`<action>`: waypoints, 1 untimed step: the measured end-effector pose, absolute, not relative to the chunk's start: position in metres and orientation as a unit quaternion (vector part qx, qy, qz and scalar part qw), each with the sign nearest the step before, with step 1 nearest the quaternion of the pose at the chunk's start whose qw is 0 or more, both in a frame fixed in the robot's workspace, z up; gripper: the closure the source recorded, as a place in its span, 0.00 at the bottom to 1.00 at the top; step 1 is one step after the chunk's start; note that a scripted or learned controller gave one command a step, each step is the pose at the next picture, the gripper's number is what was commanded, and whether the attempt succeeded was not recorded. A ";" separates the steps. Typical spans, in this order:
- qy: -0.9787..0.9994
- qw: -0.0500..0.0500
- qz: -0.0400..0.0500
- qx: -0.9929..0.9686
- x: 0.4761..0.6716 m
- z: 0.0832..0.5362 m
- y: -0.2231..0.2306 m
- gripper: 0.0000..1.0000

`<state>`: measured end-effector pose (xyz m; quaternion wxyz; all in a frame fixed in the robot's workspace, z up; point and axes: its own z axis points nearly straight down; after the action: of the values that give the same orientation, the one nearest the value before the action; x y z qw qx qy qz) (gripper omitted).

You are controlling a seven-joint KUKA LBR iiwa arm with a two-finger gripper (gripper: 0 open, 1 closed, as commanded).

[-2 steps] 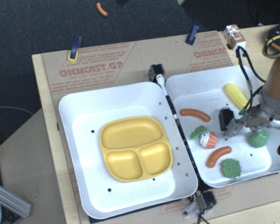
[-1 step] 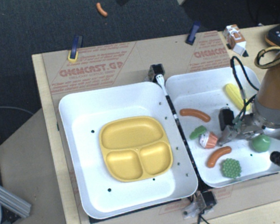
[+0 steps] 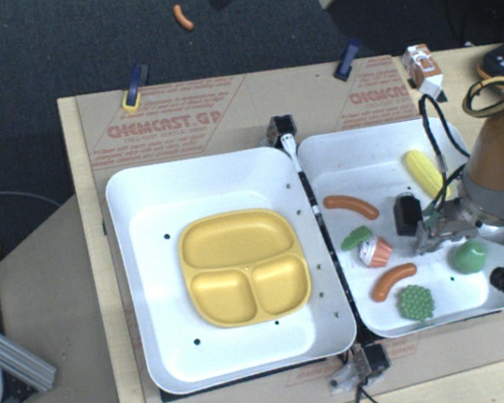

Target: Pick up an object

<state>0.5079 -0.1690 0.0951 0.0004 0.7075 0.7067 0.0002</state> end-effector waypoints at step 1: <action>0.707 0.004 0.001 0.707 0.514 0.155 -0.176 1.00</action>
<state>0.5143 -0.1765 0.1549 0.0040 0.7069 0.7073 0.0013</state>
